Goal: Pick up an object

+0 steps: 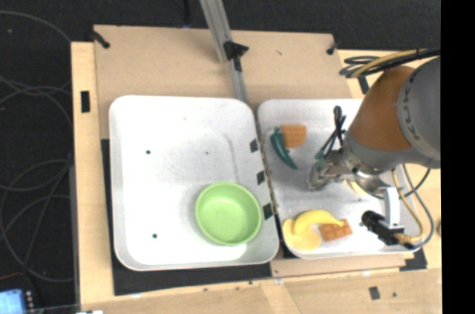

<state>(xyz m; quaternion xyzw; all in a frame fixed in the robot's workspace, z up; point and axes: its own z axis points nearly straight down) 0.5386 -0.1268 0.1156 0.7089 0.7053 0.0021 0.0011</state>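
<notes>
I am watching the gripper (320, 179) hanging low inside the right bin (300, 110), and I cannot tell how its jaws are standing. Nothing is showing between them, so I am judging the pick not yet made. Taking the gripper as landmark: the green curved piece (282, 148) and orange block (295, 134) are lying just to its upper left, the yellow banana (308, 223) just below it.

- Two white bins: left bin (148, 127), right bin (312, 112)
- One green bowl (228, 213)
- One yellow banana (308, 225)
- Two orange blocks (295, 135) (335, 231)
- One teal curved piece (282, 148)
</notes>
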